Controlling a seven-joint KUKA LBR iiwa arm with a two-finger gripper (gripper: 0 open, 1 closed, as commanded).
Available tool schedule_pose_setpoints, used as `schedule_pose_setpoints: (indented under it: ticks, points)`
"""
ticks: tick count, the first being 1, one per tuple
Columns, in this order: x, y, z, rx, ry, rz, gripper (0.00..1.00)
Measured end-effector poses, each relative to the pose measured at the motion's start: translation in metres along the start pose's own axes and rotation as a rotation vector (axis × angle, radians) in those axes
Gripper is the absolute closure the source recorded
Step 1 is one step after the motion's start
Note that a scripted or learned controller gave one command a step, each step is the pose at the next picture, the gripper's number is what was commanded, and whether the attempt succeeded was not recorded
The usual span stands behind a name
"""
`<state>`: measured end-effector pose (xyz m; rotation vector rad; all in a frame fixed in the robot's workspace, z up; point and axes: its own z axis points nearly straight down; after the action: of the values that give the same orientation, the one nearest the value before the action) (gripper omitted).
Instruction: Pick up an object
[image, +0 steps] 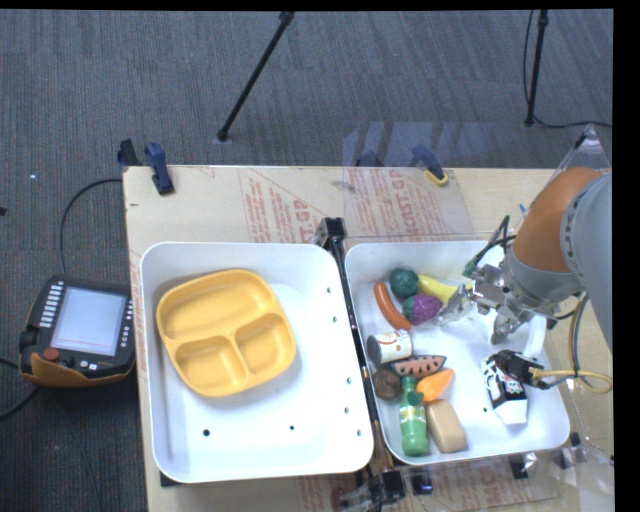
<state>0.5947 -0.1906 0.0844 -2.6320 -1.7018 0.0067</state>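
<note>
Robotics lab or test cell. A plywood counter (250, 200) stands on grey carpet (150, 80), with blue clamps (158, 166) at its far edge and two white bins (165, 440) on top, the right one full of toy food (412, 330). A teach pendant (78, 330) lies on the floor past the counter's left edge, tripod legs (255, 75) stand beyond its far edge, and a grey-and-orange industrial arm (560, 235) reaches in.

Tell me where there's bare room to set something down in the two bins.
Left bin: bare floor below and right of the yellow tray. Right bin: a bare patch between the green bottle and the small carton. Its left side is crowded with toy food.
</note>
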Motion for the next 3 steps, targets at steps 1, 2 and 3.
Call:
schedule_pose_setpoints:
  ticks: [1,2,3]
  points:
    - [0.075,-0.005,-0.003,-0.004,0.003,0.225,0.0]
    - [0.111,-0.016,-0.002,-0.004,0.001,0.516,0.0]
    - [0.101,-0.024,-0.001,0.001,0.0,0.794,0.0]
